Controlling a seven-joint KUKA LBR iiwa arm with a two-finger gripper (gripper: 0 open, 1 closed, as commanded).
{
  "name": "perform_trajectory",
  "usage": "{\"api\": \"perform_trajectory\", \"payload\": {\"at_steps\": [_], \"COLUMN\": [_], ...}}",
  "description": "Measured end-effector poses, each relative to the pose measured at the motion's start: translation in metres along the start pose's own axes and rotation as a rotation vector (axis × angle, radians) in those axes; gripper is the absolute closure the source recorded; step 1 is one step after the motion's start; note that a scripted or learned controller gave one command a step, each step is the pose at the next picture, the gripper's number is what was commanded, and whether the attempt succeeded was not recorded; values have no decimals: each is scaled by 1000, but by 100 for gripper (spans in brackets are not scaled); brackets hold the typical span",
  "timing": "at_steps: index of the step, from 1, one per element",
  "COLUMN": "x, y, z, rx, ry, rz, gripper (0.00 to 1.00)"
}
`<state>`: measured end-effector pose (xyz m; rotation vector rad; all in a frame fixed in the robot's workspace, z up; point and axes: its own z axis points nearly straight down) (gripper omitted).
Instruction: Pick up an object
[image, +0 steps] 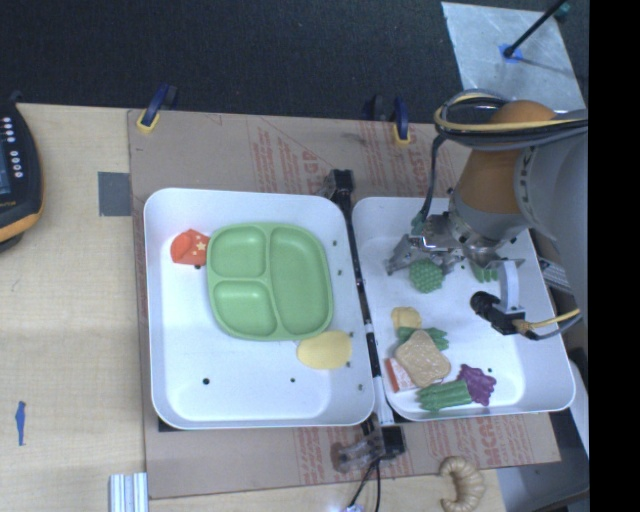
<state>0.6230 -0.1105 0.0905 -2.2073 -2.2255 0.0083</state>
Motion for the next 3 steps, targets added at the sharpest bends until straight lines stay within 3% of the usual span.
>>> {"api": "perform_trajectory", "payload": {"at_steps": [1,2,3], "x": [-3,-35,53], "y": [2,-49,-38], "z": [-12,-23,-106], "rx": [-3,-2,-14], "ry": [-3,-3,1], "rz": [1,7,-5], "gripper": [100,100,100]}}
